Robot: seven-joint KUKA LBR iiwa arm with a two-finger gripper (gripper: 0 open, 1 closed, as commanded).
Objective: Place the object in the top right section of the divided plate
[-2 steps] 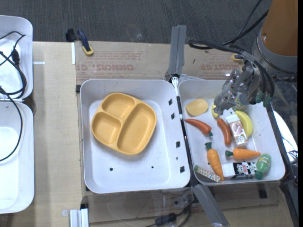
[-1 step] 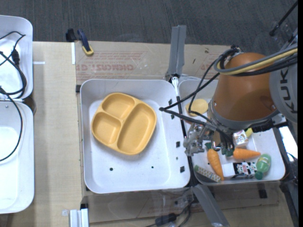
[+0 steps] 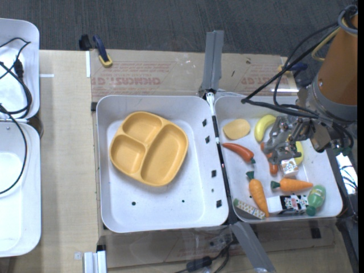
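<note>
The yellow divided plate (image 3: pixel 149 147) lies in the left bin (image 3: pixel 114 198), with two small sections on its left side and one large section on its right. All three sections are bare. My gripper (image 3: pixel 277 147) hangs low over the middle of the right bin (image 3: pixel 335 178). It is above a cluster of toy foods: a banana (image 3: pixel 263 126), a small red piece (image 3: pixel 273 167) and a small white box (image 3: pixel 289 165). Whether anything is held is hidden by the gripper body.
The right bin also holds a pale yellow potato-like piece (image 3: pixel 236 129), a red chili (image 3: pixel 239 151), two carrots (image 3: pixel 257 193) (image 3: pixel 296 184), a green item (image 3: pixel 315 197), a cow-patterned carton (image 3: pixel 293 202) and a wafer (image 3: pixel 250 209). A grey divider post (image 3: pixel 212 61) stands between the bins.
</note>
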